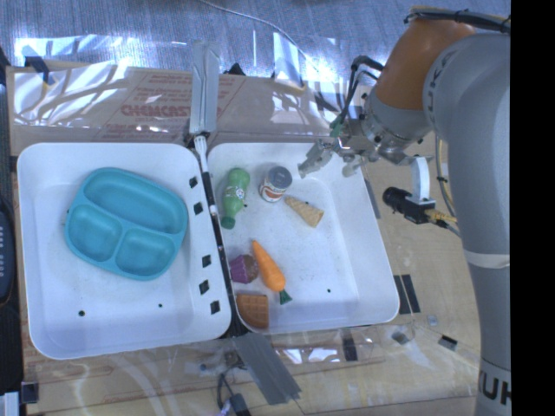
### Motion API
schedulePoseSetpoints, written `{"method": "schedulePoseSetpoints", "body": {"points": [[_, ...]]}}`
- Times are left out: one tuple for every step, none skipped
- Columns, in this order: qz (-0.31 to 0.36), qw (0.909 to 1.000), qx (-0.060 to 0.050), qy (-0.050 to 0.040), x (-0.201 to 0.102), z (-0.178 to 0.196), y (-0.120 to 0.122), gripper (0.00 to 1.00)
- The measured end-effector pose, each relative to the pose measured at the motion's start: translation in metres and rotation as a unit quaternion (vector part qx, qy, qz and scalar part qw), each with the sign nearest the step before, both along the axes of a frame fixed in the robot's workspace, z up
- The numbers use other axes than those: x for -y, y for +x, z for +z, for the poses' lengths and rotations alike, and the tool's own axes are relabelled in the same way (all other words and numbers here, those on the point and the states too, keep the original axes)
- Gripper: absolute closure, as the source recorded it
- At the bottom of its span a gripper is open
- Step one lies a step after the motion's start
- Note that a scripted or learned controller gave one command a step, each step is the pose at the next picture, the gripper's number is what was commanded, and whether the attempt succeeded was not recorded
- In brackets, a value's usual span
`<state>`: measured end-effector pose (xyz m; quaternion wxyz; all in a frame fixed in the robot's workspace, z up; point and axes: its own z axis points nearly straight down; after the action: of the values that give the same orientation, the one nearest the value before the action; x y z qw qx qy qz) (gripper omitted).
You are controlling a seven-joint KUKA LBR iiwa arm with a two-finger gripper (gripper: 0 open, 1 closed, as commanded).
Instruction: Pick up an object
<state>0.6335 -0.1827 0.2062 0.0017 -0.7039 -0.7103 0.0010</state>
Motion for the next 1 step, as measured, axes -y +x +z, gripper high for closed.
{"method": "schedulePoseSetpoints", "body": {"points": [[-0.001,1.0,-0.002,0.0001,0.0183,-0.073,-0.0929,0.0]]}}
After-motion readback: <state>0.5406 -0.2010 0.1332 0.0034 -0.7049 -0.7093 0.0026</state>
